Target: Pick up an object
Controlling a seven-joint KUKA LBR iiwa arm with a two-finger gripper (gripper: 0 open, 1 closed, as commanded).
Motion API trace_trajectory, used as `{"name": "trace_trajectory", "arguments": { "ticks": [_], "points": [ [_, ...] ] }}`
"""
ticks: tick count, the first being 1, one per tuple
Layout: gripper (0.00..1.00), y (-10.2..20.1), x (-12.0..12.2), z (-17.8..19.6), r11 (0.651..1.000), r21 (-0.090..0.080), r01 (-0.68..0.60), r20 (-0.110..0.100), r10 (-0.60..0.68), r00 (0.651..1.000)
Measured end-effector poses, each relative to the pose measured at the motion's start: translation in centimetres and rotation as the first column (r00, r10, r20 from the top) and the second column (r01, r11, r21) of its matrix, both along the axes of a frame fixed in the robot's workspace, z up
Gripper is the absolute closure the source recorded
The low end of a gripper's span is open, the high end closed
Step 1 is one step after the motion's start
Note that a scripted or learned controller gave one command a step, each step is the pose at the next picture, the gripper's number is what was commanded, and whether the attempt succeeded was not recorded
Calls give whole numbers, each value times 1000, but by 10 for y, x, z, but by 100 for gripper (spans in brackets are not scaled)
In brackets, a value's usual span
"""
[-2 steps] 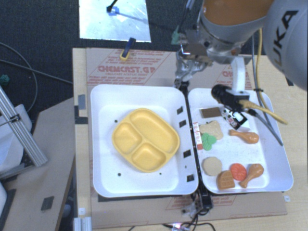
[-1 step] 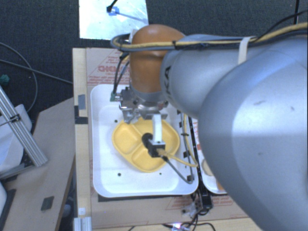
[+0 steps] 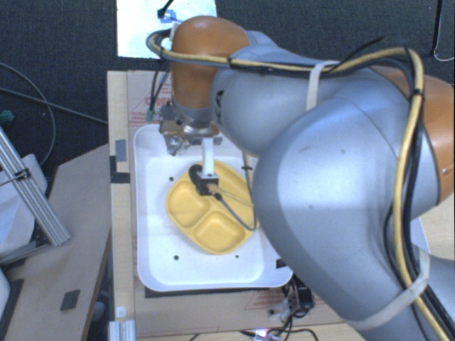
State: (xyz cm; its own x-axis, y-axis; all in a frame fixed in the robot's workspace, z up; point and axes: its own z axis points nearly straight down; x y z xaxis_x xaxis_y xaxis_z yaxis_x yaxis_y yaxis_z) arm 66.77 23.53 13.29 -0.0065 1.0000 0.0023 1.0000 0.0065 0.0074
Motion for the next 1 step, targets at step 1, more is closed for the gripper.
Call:
{"name": "trace_trajectory", "arguments": {
  "ticks": [1],
  "points": [
    [100,-1,-48,33,1000,-2,5,-8,-5,1000]
  ]
}}
